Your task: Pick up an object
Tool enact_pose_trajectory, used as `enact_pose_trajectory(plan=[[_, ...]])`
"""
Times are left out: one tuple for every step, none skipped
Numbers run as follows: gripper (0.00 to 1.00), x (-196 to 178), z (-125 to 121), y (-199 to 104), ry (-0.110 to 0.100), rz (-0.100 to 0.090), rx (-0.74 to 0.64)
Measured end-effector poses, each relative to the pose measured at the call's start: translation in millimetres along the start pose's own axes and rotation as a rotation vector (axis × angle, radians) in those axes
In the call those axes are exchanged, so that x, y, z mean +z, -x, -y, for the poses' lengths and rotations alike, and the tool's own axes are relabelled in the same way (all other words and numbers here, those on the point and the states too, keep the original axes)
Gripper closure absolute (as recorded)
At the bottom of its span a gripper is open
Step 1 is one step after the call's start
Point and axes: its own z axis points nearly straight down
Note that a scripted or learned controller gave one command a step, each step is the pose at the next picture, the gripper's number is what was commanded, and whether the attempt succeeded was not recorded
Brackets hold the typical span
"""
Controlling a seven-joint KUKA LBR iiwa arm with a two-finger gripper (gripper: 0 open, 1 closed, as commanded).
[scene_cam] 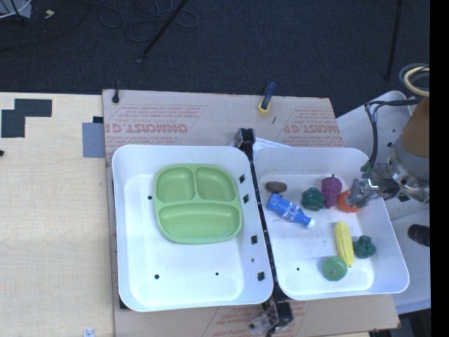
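The right bin [382, 276] holds several small toys. A purple grape bunch [331, 186] stands beside a dark green toy [313, 199] and a small orange piece [344, 203]. A blue bottle [289, 210] lies tilted near the bin's left wall, and a brown oval [277, 187] sits above it. Toward the front lie a yellow corn cob [343, 242], a dark green lump [364, 246] and a round light green fruit [334, 268]. My gripper [360, 190] reaches in from the right, low over the bin, right beside the orange piece and the grapes. I see nothing held in it.
The left bin [133, 272] carries a light green divided plate [198, 203]. A black clip strip [254, 216] runs between the two bins. Cardboard [175, 121] lies under them. The arm's grey body and cables [410, 167] crowd the right bin's right rim.
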Motion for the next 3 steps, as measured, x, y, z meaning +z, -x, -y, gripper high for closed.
enact_pose_trajectory(plan=[[1.0, -30.7, 1.0, 0.2, 0.002, 0.0, -0.006], [1.0, -30.2, -12.5, -29.0, 0.003, 0.002, -0.003], [1.0, -28.3, -30.1, -61.8, 0.002, 0.001, -0.005]])
